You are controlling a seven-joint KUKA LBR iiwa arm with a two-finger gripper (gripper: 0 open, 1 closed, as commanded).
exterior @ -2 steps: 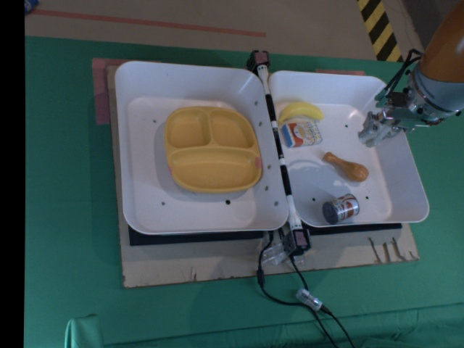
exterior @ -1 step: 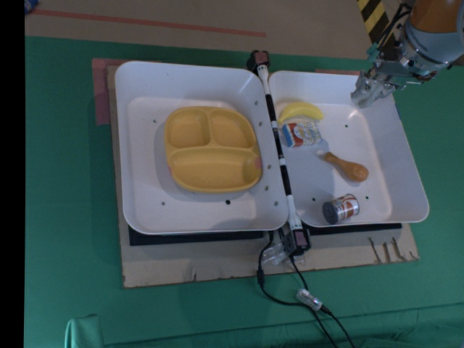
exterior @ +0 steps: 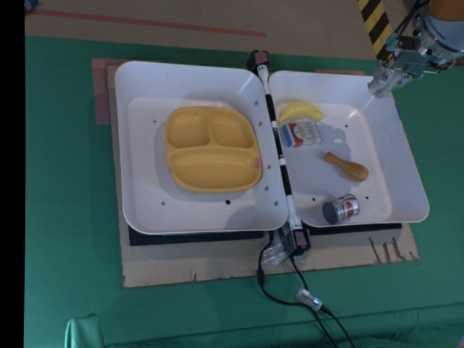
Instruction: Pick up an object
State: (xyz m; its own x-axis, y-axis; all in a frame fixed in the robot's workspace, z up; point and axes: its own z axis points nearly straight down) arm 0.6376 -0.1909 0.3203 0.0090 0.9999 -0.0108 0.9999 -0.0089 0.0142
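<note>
Gripper [exterior: 382,83] hovers over right bin's [exterior: 406,167] far corner; finger state unclear. Banana [exterior: 301,110], can [exterior: 341,209] lie below, apart.

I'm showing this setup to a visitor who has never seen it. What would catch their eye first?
Most likely the bright yellow divided tray, lying alone in the left bin. Next, the small cluster in the right bin: a banana by the divider, a can on its side just below it, a brown drumstick-shaped toy mid-bin, and another can near the front. The arm's hand hangs over that bin's far right corner.
</note>
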